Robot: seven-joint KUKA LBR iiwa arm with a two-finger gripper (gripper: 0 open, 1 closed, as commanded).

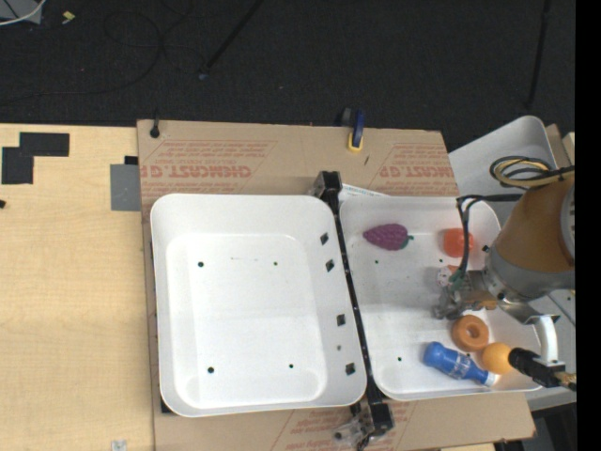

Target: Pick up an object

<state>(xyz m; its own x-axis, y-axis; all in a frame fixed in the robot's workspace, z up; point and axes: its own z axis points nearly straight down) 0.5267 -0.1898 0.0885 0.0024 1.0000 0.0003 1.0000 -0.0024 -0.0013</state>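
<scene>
Slanted overhead view of the worktop [66,299]. All graspable objects lie in the right bin [399,360], within the arm's reach. The pincer [454,296], low over that bin's floor, cannot be read as spread or pressed together. Just beside it, toward the near edge, lies the orange ring [470,332]; a purple object [386,236] lies toward the far edge.

I see my arm [537,233] reaching in from the frame's right edge, wrist bent downward, the gripper [454,296] low at center right.
</scene>
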